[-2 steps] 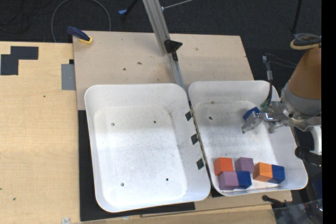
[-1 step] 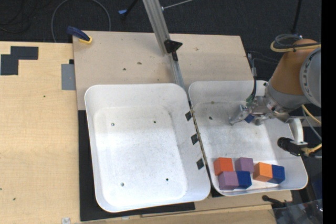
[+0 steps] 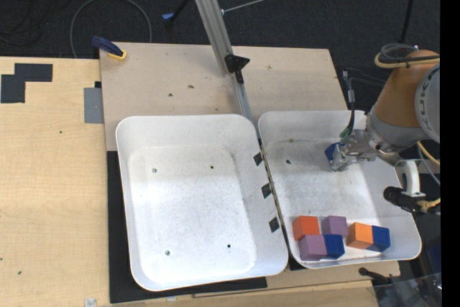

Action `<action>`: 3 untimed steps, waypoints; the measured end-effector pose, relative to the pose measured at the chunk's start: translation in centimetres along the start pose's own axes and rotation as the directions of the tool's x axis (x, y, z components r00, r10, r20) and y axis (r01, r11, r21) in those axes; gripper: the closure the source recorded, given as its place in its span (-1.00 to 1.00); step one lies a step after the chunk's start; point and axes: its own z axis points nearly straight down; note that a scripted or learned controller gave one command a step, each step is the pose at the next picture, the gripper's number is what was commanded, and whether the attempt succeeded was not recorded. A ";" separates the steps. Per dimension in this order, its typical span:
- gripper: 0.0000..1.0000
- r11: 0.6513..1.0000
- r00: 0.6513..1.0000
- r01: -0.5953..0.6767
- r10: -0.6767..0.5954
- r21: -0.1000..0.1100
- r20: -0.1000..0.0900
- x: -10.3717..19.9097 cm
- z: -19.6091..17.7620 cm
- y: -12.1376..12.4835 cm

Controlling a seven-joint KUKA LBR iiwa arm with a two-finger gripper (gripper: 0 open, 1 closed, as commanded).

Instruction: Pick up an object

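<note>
My gripper (image 3: 343,157) hangs over the upper right part of the right bin (image 3: 302,131), reaching in from the right. A small blue block (image 3: 331,152) sits right at its fingertips, partly hidden by them. At the bin's near edge lies a cluster of blocks: an orange block (image 3: 306,226), a purple block (image 3: 333,225), another purple block (image 3: 312,246), a blue block (image 3: 334,246), an orange block (image 3: 360,234) and a blue block (image 3: 381,237).
The left bin (image 3: 187,147) lies beside the right one, joined by black clips (image 3: 266,190). A slanted aluminium rail (image 3: 212,18) rises behind the bins. The grey arm with its orange band (image 3: 402,93) fills the right side.
</note>
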 end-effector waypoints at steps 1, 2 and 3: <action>-1.00 1.000 1.000 -0.001 0.001 0.001 0.000 0.0 0.1 0.0; -1.00 1.000 1.000 0.004 -0.004 -0.003 0.001 -1.2 1.1 5.8; -1.00 1.000 1.000 -0.003 0.003 0.005 -0.002 -0.2 1.1 2.4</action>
